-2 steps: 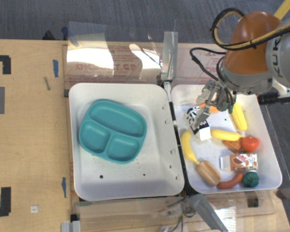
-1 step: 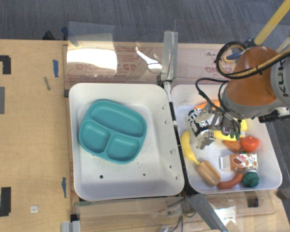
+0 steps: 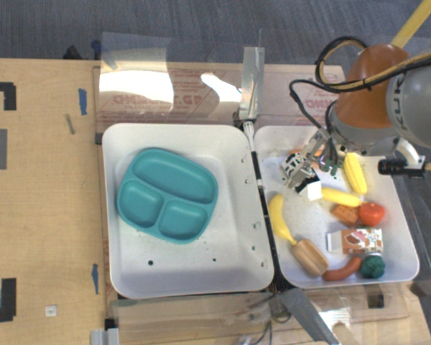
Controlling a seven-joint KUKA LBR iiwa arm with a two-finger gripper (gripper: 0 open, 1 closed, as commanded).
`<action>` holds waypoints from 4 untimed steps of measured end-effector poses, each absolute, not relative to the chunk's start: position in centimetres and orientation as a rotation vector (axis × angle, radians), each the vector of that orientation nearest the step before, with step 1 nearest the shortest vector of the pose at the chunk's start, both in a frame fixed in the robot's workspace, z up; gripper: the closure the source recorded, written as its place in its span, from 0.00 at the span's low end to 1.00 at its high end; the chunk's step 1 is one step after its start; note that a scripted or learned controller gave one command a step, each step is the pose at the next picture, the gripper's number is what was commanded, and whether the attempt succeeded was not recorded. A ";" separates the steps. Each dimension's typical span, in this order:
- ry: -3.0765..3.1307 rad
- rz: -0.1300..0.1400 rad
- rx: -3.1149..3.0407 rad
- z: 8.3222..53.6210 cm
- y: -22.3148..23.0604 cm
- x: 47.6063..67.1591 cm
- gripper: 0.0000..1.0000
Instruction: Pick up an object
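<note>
— So where's the gripper (image 3: 302, 169)?
— Low in the right bin (image 3: 406, 264), near its upper left part — whether the jaws are open or closed, I cannot tell.
— And the objects?
— Yellow banana (image 3: 278, 220), corn (image 3: 355, 172), tomato (image 3: 371, 213), small carton (image 3: 361, 241) lie nearby; teal tray (image 3: 167, 195) fills the left bin (image 3: 122, 264)
</note>
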State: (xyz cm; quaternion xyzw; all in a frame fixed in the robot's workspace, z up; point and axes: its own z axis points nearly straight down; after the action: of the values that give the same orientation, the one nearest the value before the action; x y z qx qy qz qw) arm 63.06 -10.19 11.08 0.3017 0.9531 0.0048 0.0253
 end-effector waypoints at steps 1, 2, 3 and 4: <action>2.862 0.018 1.119 11.1 -10.6 59.7 0.00; 2.623 0.004 1.715 8.8 -11.8 62.2 0.00; 2.531 -0.051 1.929 8.9 -11.0 65.1 0.00; 2.527 -0.046 1.915 10.0 -11.0 65.4 1.00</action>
State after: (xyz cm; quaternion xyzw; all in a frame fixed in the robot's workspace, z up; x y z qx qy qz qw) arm 65.38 -10.99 9.98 0.6039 0.7968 -0.0145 -0.0146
